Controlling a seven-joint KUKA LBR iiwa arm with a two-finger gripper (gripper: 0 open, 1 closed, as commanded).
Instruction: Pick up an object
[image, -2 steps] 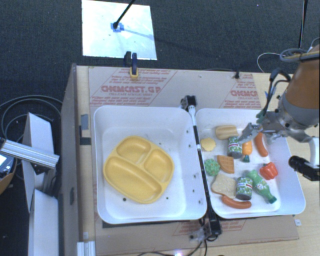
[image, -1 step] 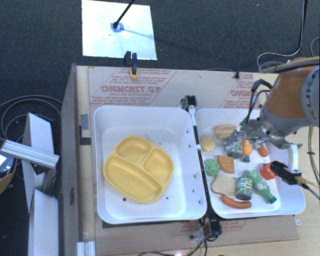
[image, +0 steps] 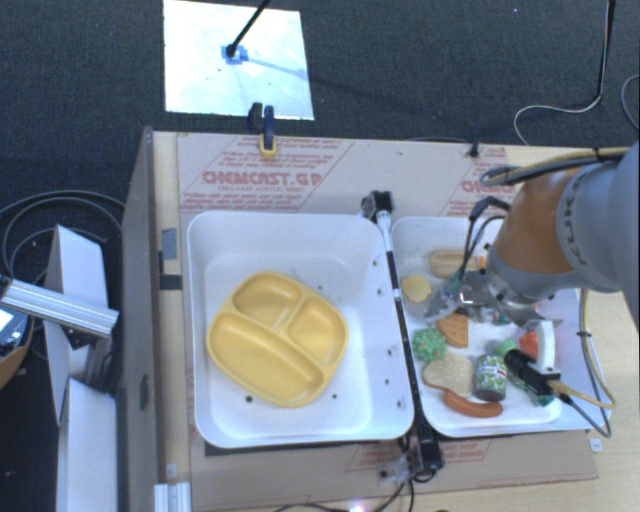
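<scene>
Gripper (image: 462, 298) low in right bin (image: 570, 415), beside orange wedge (image: 455, 329) and green piece (image: 430, 344); grip state cannot tell. Objects crowded at bin's left wall — risk: nudging neighbours, catching two, or closing on nothing.

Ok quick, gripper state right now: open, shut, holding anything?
Gripper: cannot be told; it sits low in the right bin among the toy food.
</scene>
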